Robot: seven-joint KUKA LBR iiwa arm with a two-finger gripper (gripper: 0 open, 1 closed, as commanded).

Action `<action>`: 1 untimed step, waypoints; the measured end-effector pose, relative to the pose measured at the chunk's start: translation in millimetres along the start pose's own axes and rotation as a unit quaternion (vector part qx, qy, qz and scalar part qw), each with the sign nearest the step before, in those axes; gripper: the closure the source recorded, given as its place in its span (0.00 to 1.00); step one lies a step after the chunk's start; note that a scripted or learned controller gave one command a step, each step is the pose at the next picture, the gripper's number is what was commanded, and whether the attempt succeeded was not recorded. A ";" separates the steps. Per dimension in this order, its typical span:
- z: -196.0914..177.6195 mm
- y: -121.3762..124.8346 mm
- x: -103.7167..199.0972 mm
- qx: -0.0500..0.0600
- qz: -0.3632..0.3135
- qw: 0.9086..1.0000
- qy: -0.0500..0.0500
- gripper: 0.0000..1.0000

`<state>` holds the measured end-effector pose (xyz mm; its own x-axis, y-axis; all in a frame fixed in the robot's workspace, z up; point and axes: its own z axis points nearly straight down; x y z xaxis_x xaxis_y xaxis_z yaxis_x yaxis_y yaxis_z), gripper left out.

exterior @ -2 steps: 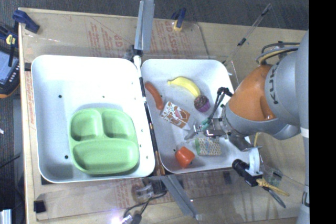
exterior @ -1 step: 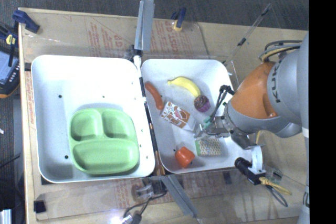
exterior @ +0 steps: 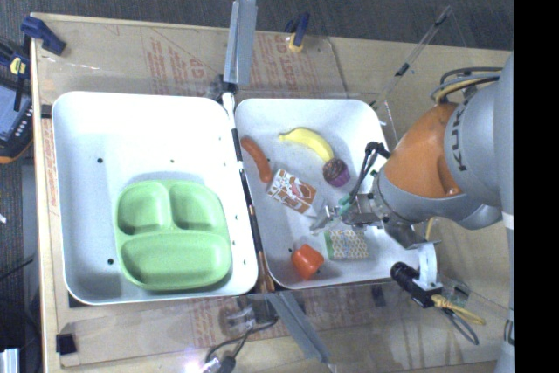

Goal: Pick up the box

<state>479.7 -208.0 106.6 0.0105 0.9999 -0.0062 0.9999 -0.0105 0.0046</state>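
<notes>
The box [exterior: 291, 190] is seen lying flat and tilted in the right bin [exterior: 349, 111], between a sausage [exterior: 255, 158] and a purple fruit [exterior: 335, 171], apart from both. The pincer [exterior: 336, 218] is held low just beside the box's right end, over a speckled sponge [exterior: 348, 244]; its state cannot be told. Nothing is seen grasped. A green tray [exterior: 172, 236] is lodged in the left bin [exterior: 79, 188], clear of the work.

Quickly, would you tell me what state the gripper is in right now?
Gripper: low in the right bin, beside the box; open or closed cannot be told.
</notes>
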 end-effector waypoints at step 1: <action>10.1 -0.1 -1.9 -0.001 0.044 0.999 0.003 0.00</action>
<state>479.7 -210.0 96.6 0.0987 0.9951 0.0004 0.9951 -0.0987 0.0063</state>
